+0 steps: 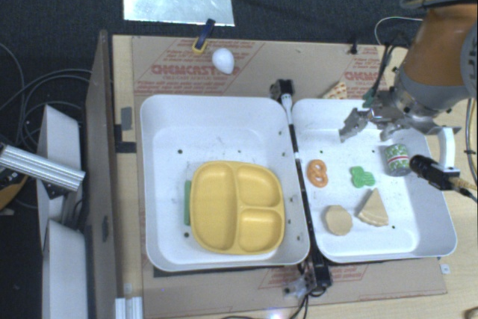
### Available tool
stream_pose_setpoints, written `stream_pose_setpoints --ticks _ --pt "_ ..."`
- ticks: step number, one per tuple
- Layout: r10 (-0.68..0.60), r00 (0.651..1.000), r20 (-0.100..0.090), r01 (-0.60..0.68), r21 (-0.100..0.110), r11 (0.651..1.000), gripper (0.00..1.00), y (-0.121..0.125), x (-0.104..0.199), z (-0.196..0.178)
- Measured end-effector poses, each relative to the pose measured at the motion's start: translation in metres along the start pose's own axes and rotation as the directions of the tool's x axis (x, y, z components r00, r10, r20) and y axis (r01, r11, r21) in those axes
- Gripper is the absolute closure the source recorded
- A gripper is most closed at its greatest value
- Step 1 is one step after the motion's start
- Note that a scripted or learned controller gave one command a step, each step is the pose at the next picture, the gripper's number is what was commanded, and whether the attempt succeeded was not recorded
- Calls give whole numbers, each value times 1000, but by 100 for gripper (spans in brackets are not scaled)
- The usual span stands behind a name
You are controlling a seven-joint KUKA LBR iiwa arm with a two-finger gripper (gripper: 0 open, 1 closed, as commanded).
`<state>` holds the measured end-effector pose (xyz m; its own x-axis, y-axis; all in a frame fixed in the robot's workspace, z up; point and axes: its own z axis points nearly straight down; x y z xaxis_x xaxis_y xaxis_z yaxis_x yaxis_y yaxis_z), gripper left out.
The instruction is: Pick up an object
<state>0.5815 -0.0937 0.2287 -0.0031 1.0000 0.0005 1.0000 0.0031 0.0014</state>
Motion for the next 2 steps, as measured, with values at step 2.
stream_pose_setpoints --ticks 2 --pt "3 1000 -1 -3 3 1000 0 -36 -56 147"
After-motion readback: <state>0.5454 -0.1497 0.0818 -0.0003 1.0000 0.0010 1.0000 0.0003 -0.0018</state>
